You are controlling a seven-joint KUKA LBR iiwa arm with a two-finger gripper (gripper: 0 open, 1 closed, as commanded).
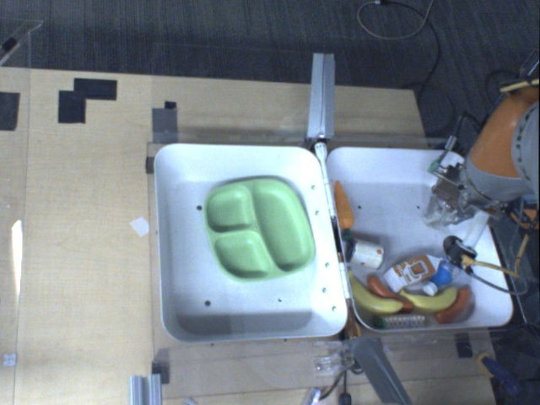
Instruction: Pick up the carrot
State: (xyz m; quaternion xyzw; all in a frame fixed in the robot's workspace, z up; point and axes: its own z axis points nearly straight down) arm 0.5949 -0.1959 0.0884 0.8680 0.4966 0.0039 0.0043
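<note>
The carrot (342, 206), orange and slim, lies along the left wall of the right bin (380, 163), pointing toward the far side. My gripper (442, 212) hangs over the right part of that bin, well to the right of the carrot and apart from it. Its metal fingers point down toward the bin floor, and nothing shows between them.
The left bin (181, 226) holds a green three-part plate (257, 228). In the right bin's near end lie a white cup (366, 253), two bananas (377, 300), a small carton (412, 271), a blue-capped item (440, 275) and red sausages (454, 304).
</note>
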